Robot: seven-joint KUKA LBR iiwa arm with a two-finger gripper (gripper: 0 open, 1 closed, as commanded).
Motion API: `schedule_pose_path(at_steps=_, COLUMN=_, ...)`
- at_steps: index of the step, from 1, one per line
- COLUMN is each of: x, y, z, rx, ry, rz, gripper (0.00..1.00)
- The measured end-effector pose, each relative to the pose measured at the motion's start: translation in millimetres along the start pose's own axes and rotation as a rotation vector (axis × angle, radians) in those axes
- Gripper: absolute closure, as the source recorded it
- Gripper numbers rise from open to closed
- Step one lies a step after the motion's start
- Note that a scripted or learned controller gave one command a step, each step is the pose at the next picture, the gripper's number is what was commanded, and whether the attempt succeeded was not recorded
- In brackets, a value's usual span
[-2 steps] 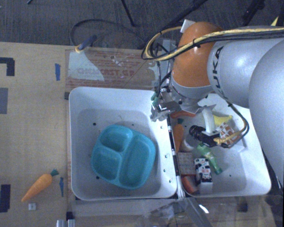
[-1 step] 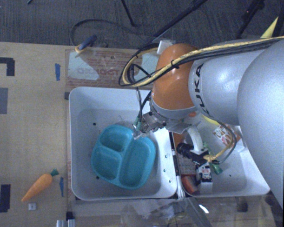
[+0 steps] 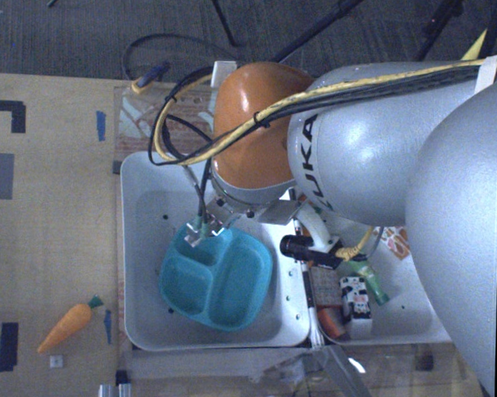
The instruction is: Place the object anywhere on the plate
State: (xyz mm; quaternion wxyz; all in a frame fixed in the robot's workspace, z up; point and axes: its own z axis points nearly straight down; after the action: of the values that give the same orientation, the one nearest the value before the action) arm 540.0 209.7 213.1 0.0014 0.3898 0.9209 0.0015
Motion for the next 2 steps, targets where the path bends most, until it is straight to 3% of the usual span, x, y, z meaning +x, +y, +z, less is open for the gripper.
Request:
schedule_pose_path(at_steps=1, x=29, y=-57, z=52, rx=0.004, ry=0.004, rz=-0.247, gripper=1.0)
schedule_pose_path(at_steps=2, x=52, y=-33, z=57, rx=0.0, ry=0.001, rz=-0.486, gripper=1.0)
